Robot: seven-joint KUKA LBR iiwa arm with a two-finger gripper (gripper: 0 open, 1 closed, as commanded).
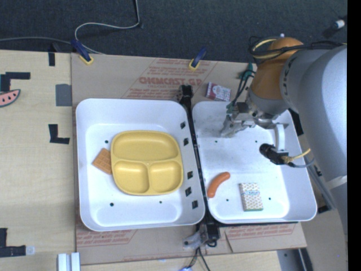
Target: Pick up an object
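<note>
Small patterned rectangular box and orange sausage-shaped toy lie near the front of the right white bin.
Grey two-finger gripper hangs over that bin's back left — whether spread or pressed together, I cannot tell. Left white bin holds a yellow three-compartment plastic tray — touching a tan cracker-like square.

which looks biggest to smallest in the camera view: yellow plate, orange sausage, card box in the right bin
1. yellow plate, by far the largest
2. card box
3. orange sausage, narrower, though close to the box in length
</note>
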